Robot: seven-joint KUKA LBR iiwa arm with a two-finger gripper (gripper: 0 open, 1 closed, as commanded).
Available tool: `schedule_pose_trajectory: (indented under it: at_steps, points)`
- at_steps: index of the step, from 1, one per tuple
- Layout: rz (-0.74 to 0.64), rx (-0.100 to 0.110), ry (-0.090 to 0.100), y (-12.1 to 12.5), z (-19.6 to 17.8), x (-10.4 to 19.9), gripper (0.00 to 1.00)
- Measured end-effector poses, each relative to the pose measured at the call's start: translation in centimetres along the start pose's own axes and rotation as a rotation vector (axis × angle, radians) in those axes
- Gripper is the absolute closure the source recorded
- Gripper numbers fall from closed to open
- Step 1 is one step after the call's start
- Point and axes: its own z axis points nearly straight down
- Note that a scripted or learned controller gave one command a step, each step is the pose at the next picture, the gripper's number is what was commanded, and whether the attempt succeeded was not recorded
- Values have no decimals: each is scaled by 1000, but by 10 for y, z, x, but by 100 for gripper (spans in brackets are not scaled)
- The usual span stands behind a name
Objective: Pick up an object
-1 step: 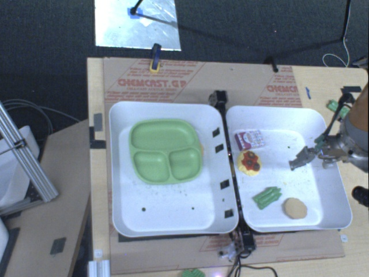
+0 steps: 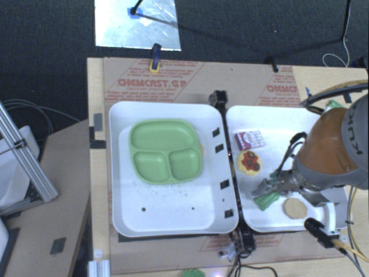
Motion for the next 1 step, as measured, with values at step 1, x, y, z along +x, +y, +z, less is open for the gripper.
schedule_pose_trajectory:
  at_steps: [1]
  points:
    - [5, -15, -6, 4, -17, -4, 100]
